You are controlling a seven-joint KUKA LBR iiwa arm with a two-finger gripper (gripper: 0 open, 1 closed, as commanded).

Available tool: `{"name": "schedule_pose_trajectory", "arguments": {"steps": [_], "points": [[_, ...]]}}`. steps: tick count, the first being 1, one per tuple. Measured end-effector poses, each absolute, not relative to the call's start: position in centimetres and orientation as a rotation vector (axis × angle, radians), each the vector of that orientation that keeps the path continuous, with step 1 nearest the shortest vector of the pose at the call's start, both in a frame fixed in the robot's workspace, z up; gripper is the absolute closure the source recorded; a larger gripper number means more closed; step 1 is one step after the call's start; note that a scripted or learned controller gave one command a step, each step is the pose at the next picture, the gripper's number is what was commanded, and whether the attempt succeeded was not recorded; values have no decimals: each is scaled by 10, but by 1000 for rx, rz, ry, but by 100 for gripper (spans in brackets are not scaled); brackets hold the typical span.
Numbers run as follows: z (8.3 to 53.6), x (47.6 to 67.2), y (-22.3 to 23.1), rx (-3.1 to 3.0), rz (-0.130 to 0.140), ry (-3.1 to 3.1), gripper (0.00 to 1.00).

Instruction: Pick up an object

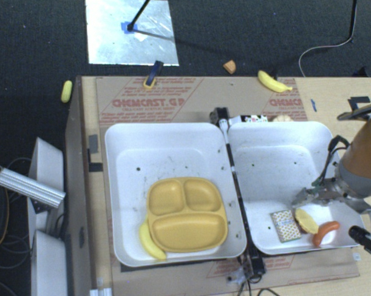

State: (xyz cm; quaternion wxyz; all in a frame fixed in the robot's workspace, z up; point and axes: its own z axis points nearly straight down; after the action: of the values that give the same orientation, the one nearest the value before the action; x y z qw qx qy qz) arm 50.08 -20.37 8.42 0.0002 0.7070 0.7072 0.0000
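Two white bins sat side by side on the bench. The left bin (123,177) held a yellow tray (186,214) with three dents in it, and a yellow banana (151,242) lay tucked by the tray's lower left edge.

The right bin (277,153) had three small things bunched in its lower right corner. There was a flat speckled card (286,225), a pale yellow lump (306,221) touching its right side, and a little orange sausage (326,232) just past that, close to the bin's front rim.

The grey arm with its orange band (362,159) came in from the right. The gripper (309,196) hung low over the right bin, just above the three small things. It looked blurry and mixed up with dark wires, so I could not tell how it was set, and I saw nothing held in it.

The yellow lump seemed the nearest thing to grab. It lay a little toward the front of the bin from the gripper, almost right under it. Its long side ran slanting, from upper left to lower right. The sausage slanted the other way and sat farther toward the front corner. I think the arm only needed a small drop and a tiny slide forward to reach the lump.

Another banana (273,82) lay on the cardboard (189,92) behind the bins, well away from the arm.
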Motion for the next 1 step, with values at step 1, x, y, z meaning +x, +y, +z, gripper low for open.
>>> {"name": "schedule_pose_trajectory", "arguments": {"steps": [1], "points": [[85,588,-193,2216,3,2223,0]]}}
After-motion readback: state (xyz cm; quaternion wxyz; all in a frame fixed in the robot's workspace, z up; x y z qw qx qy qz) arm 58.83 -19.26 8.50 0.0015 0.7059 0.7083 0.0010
